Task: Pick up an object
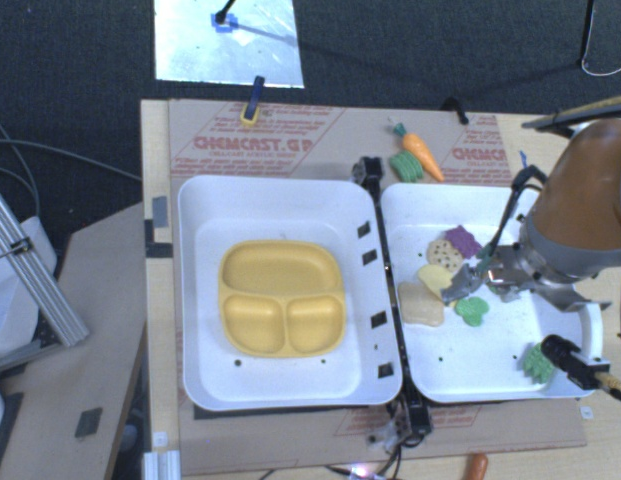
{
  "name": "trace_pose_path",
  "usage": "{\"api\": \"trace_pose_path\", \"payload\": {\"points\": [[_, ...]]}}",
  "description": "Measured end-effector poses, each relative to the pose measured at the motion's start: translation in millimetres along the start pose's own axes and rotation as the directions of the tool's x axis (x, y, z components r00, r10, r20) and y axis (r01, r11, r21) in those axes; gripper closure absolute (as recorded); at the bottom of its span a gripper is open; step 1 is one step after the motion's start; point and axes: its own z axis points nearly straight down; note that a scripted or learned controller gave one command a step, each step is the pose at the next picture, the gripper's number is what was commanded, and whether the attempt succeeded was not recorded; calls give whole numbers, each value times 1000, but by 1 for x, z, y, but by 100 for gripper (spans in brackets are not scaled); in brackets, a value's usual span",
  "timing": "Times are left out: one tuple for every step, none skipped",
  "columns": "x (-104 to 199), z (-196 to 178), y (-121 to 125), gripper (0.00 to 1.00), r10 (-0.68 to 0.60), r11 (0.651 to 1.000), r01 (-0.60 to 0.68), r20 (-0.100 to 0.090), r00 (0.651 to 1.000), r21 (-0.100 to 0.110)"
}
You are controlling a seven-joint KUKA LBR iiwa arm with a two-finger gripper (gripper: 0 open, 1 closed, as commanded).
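Note:
My gripper (462,286) is low in the right bin (490,383), reaching in from the right. Its tip sits among a cluster of small toy foods: a yellow piece (433,277) just to its left, a green piece (473,311) just below it, a beige slice (421,306) lower left. A chocolate-chip cookie (442,255) and a purple bunch (461,238) lie just above. Another green piece (536,361) rests near the bin's front right corner. Whether anything is held cannot be made out.
The left bin (200,268) holds a yellow divided plate (282,297). A toy carrot (420,150) with a green item (405,167) lies on the cardboard behind the right bin. A blue and yellow tool (253,102) lies farther back.

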Motion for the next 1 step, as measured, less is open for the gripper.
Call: {"api": "trace_pose_path", "payload": {"points": [[-60, 122, 48, 0, 5, 1000, -5, 3, 1000, -2]]}}
